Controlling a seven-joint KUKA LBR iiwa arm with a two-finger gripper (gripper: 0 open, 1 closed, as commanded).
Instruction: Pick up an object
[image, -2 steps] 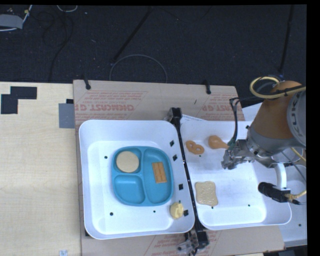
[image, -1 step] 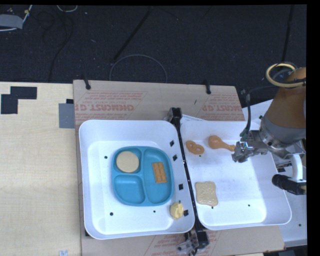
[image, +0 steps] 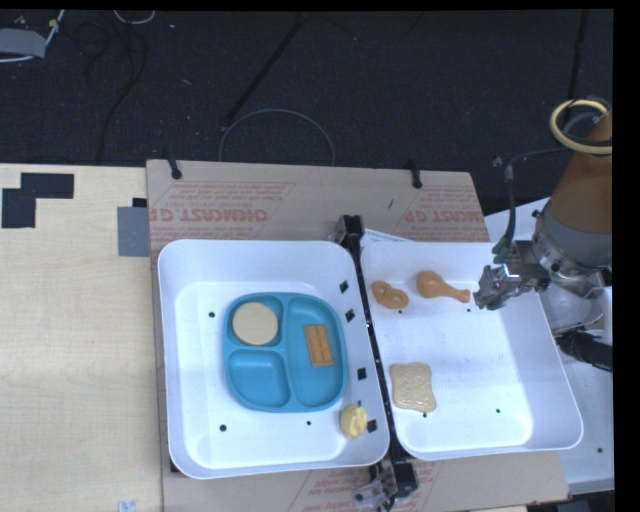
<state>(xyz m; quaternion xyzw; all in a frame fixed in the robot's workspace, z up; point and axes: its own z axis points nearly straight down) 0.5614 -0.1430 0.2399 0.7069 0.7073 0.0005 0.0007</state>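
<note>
In the right bin (image: 520, 400) lie a tan drumstick-shaped piece (image: 441, 287), a small pretzel-like piece (image: 390, 295) and a beige slice (image: 412, 387). My gripper (image: 494, 290) hangs low over the right bin's far right part, just right of the drumstick piece, with nothing seen between its fingers. The left bin (image: 190, 300) holds a blue divided tray (image: 285, 390) carrying a round cracker (image: 254, 323) and a brown rectangular wafer (image: 319, 345). A pale yellow lump (image: 353, 420) rests by that bin's near right corner.
The arm's grey body with its orange band (image: 585, 200) reaches in from the right over the bin's right rim. A black divider clamp (image: 362, 330) runs between the two bins. Cardboard (image: 270, 200) lies under both bins.
</note>
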